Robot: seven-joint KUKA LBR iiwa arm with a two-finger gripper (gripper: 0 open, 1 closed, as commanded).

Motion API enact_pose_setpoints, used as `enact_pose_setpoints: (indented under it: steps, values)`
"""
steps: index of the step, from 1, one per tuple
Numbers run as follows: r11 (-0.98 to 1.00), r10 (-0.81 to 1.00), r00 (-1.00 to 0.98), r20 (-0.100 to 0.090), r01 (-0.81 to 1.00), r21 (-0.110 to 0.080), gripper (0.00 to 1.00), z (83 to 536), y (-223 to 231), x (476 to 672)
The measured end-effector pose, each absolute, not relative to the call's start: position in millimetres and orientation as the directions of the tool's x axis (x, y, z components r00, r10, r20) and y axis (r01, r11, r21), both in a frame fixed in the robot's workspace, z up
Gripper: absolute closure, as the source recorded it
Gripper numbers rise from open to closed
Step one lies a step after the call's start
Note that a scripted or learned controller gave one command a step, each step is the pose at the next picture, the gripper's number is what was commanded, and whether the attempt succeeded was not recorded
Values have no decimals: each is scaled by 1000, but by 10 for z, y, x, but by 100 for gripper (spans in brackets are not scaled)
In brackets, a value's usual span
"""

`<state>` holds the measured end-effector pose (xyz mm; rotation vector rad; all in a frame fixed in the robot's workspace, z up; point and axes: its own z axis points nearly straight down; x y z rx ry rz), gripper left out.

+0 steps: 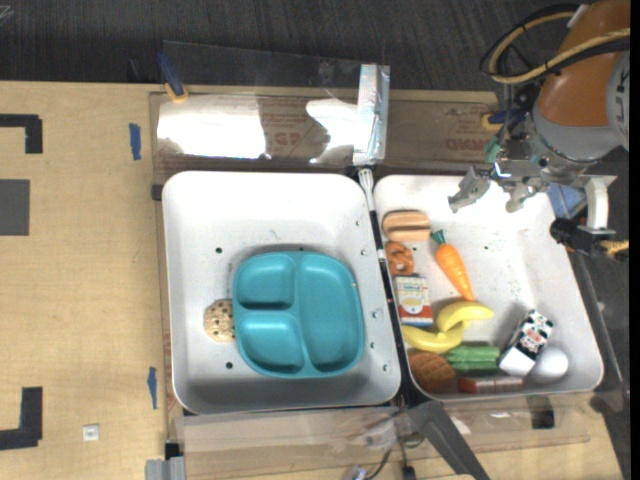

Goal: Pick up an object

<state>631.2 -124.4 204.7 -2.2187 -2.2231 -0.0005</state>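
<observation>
**Ana:** Since the arm is reaching in from the right, is the claw (495, 190) already working at anything?

**Ben:** It is hanging over the far end of the right bin (520, 258) with its two fingers spread apart and nothing between them, so I judge it is lining up before choosing

**Ana:** Where is the pickable stuff lying from there?

**Ben:** Everything is sitting nearer the camera than the claw. The carrot (453, 263) is lying closest, just below it and a little left, clear of its neighbours, so it is looking like the easiest grab. Further left a burger (405, 224) and a pretzel (400, 257) are pressing against the bin wall, probably because the toys are sliding to the low side

**Ana:** And the heap at the near end?

**Ben:** A banana (452, 323), a green piece (474, 357) and a brown cookie (432, 369) are crowding together, touching, which is making a clean grip harder. A black-and-white carton (535, 334) is leaning beside them

**Ana:** Any writing?

**Ben:** A small box (413, 295) is showing a printed label, too small to read. Red lettering on the cardboard (450, 128) behind the claw is also blurring out

**Ana:** And the left bin (190, 208)?

**Ben:** Well left of the claw, it is holding a teal divided plate (297, 313) with a cookie (219, 320) just beside it
</observation>
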Motion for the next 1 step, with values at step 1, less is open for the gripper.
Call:
enact_pose_setpoints:
  steps: [1]
  values:
    - [28,1000,-28,0,1000,0,0,918,-1018,6159]
